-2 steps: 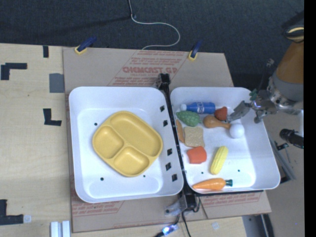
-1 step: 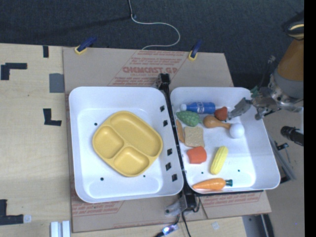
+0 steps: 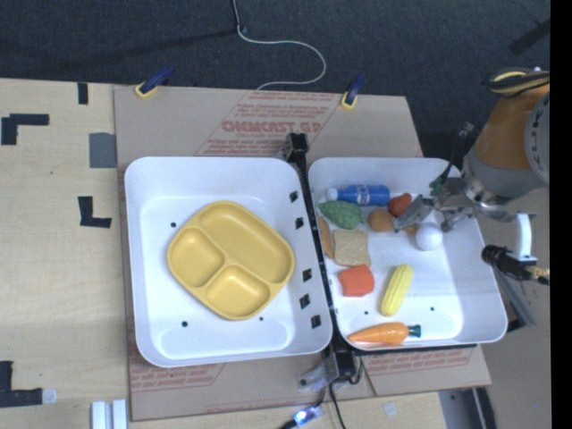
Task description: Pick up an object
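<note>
The arm comes in from the right and its gripper (image 3: 427,214) hangs low over the far right part of the right bin (image 3: 465,324). Its fingers look spread, with nothing caught between them, though a white egg (image 3: 430,237) sits just beside the tips and a reddish-orange piece (image 3: 399,204) lies just to their left. Either could be the target; I'd guess the egg, since it lies closest under the fingers.

The rest of the food is crowded toward the bin's left wall: a blue bottle (image 3: 359,193), a green vegetable (image 3: 340,213), a slice of bread (image 3: 351,248), a red block (image 3: 357,281), a corn cob (image 3: 396,290), and a carrot (image 3: 384,333) along the near edge. That leaves open white floor on the right side, so the gripper has room to drop without bumping neighbours.

The left bin (image 3: 152,266) holds a yellow divided plate (image 3: 230,259), well apart from the work.
</note>
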`<state>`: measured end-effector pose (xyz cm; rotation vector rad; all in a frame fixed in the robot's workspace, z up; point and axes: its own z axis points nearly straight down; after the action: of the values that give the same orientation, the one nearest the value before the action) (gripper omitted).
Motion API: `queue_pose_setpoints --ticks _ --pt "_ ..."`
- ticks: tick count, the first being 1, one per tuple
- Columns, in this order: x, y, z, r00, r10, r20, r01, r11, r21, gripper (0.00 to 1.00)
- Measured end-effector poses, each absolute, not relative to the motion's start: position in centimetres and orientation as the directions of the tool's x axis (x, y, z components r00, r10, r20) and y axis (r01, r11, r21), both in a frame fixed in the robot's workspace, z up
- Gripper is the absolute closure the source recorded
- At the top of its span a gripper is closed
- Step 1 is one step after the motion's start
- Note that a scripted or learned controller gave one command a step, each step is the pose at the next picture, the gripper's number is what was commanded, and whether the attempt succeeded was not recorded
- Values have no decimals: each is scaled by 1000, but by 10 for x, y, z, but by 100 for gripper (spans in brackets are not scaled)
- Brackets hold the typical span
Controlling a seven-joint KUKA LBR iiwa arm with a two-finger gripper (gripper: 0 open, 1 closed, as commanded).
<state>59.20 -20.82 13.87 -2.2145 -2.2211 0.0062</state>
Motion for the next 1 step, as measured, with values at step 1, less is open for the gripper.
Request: queue_pose_setpoints --ticks 1 --pt "591 -207 85 -2 1000 0 1000 2 -5 0"
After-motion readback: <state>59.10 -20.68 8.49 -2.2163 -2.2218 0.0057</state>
